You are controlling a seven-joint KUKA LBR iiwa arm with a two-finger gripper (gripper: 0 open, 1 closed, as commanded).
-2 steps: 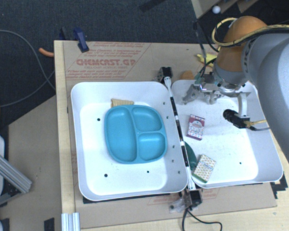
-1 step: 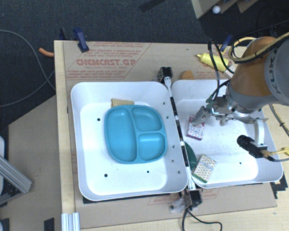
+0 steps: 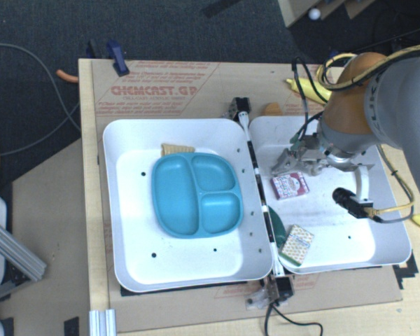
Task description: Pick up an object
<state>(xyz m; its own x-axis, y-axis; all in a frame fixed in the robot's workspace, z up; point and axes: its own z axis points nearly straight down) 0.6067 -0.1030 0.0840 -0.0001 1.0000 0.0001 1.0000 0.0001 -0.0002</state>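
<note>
- Camera view puts the gripper low over the far part of the right bin, close to the wall shared by the two bins.
- You cannot tell from this slant whether the gripper is released or clenched; the metal parts blur together. Nothing can be seen lifted in it.
- Just on the near side of the gripper lies a pink packet, flat on the bin floor. It looks like the nearest candidate, though you cannot tell whether the gripper touches it.
- As a judgement, the pick is not yet done: the packet rests on the floor, so closing on it and lifting are left.
- The arm reaches in from the right and bends down steeply, with the orange band just above the wrist and the wrist pointing down and slightly leftward into the bin.
- Further toward you in the same bin, a patterned packet lies near the front left corner, with a dark green item beside it against the shared wall. Both sit well apart from the gripper.
- The left bin holds a blue divided plate, with a tan piece showing just behind its far edge.
- Both bins sit on the bench, which is covered by a printed brown sheet.
</note>
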